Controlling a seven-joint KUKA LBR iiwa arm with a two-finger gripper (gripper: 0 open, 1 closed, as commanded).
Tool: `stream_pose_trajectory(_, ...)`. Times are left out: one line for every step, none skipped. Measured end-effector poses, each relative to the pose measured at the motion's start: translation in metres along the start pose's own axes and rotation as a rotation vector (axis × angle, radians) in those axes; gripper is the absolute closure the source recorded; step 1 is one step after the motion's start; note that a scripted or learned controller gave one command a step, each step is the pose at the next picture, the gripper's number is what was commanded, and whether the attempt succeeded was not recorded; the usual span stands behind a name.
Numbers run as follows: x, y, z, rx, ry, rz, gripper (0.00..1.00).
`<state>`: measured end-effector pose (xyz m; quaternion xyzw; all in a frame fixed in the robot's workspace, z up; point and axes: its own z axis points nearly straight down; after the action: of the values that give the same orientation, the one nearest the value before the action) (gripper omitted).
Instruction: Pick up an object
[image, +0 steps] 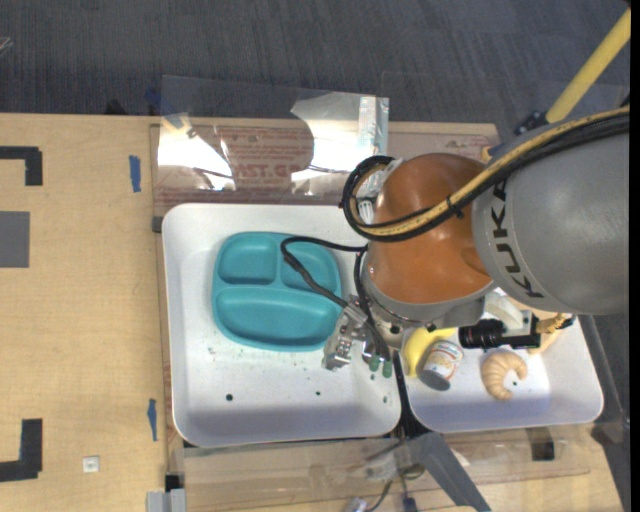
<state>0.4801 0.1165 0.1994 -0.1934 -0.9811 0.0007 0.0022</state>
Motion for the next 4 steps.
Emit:
stream_pose_trajectory(0.011,0.028,-0.008,-0.003,-0.004,0.306,1.00)
stream_pose_trajectory(0.039,0.094,0.006,-0.002,-0.003,0.544,1.00)
stream_pose_trajectory(0.027,0.096,-0.003,-0.001,-0.003,0.871,1.00)
stream_pose_trajectory(0.028,0.094,-0.057,-0.004,-0.006,0.478,1.00)
